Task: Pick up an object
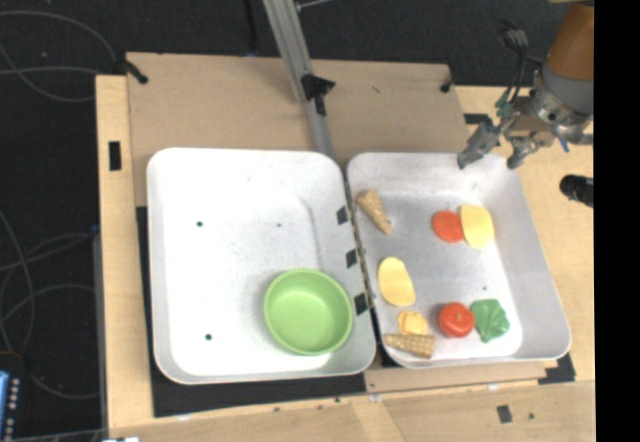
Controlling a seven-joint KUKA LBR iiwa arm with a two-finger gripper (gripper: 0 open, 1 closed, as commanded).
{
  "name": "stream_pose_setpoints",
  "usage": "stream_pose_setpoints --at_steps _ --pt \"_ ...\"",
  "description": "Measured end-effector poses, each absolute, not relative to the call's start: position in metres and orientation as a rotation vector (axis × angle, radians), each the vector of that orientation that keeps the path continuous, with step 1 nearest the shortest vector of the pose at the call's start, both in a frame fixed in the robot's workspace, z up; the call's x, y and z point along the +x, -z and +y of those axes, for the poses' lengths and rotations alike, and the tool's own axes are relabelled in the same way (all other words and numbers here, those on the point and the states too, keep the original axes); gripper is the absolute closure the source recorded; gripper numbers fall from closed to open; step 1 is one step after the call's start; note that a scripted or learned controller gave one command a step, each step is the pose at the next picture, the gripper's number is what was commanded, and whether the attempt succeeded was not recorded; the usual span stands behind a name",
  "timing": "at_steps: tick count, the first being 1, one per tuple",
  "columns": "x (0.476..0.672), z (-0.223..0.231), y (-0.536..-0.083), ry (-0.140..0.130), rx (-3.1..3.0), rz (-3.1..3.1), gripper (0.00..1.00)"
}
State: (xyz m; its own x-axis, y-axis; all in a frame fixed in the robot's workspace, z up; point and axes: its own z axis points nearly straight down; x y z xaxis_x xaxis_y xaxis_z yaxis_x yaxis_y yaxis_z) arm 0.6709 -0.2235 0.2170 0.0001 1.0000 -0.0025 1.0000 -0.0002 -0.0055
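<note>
Hovering with fingers spread wide and nothing between them: the two-finger gripper (pixel 498 147), over the far right rim of the right white bin (pixel 420 175). Lying in that bin: a tan cone-shaped piece (pixel 374 211) near the left wall, a red round piece (pixel 447 226) touching a yellow block (pixel 477 226), a yellow oval piece (pixel 396 281), and a red tomato-like ball (pixel 456 319) beside a green leafy piece (pixel 489 319) by the near edge. Sitting in the near right corner of the left white bin (pixel 215 220): a round green plastic bowl (pixel 308 310), leaving open floor across the far half.
</note>
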Motion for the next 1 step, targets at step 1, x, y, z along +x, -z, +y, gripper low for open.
stream_pose_setpoints --at_steps 1 --pt "0.6697 -0.2215 -0.1540 -0.009 -2.218 -2.222 0.00"
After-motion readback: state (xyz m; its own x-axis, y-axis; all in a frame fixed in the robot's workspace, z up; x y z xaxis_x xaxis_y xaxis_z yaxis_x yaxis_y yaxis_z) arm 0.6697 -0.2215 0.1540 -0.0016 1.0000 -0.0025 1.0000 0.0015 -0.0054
